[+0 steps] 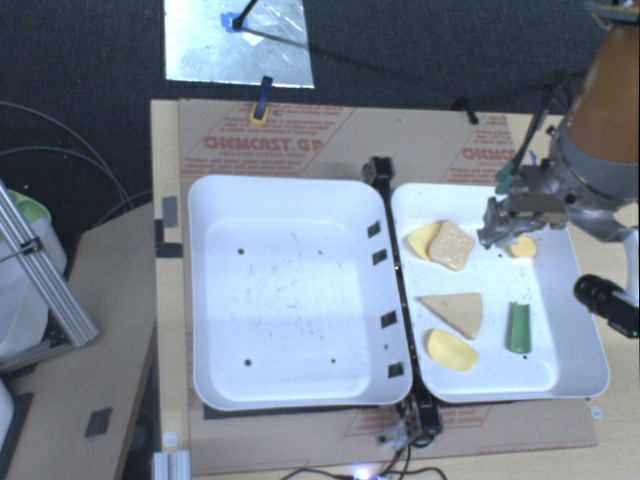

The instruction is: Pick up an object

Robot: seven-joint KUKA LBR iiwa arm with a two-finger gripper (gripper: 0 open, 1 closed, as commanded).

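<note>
hovering fingers (503, 234) beside yellow piece (523, 248)

even, fairly bright overhead light, with the two shallow white plastic bins (290, 288) close to washed out. a square sheet of shiny grey foil (238, 28) on the dark carpet catches glare. shadows are soft and short. the picture is slightly soft and grainy, the orange-banded grey arm (605, 98) blurred at its edge.

cardboard-topped bench (300, 133), two white bins (290, 288) side by side on it
</note>
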